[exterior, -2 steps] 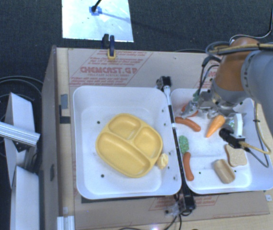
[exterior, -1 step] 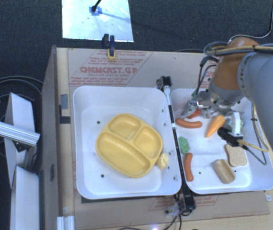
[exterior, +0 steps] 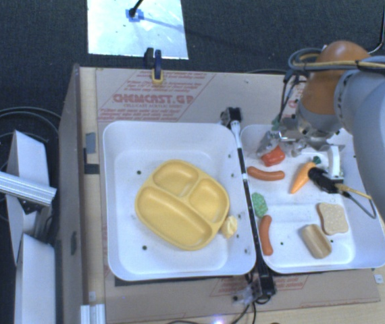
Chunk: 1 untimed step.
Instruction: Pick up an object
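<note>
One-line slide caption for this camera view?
Gripper poised over a red toy in the right bin; yellow tray in the left.

A small red toy pepper [exterior: 273, 156] lies in the right bin's [exterior: 368, 248] upper left corner, right of frame centre.

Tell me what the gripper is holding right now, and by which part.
Cannot be told. The gripper sits low at the red toy in the right bin, but no grasp shows.

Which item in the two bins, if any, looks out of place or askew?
One thing stands out: a small pale yellow piece lies on the left bin floor against the yellow divided tray, apart from the other toy foods, which are all in the right bin.
</note>
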Motion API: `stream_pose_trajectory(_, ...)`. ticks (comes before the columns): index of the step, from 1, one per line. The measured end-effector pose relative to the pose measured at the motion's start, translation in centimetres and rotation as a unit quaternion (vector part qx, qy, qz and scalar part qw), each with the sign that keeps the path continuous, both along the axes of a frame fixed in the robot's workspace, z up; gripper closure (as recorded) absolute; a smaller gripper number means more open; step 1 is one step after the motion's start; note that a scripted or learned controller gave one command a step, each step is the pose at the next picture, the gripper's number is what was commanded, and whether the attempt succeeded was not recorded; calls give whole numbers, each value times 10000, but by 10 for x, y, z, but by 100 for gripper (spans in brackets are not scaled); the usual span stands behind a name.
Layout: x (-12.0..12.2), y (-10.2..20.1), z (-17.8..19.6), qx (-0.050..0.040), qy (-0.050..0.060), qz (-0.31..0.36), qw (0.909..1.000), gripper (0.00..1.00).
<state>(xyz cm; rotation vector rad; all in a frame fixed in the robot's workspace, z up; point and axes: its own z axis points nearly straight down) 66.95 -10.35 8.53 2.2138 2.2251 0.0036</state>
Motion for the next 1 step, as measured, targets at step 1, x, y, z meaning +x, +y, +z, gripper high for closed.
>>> stream_pose_trajectory(1, 1, 0, 11, -3, -15, 12, 10000, 100)
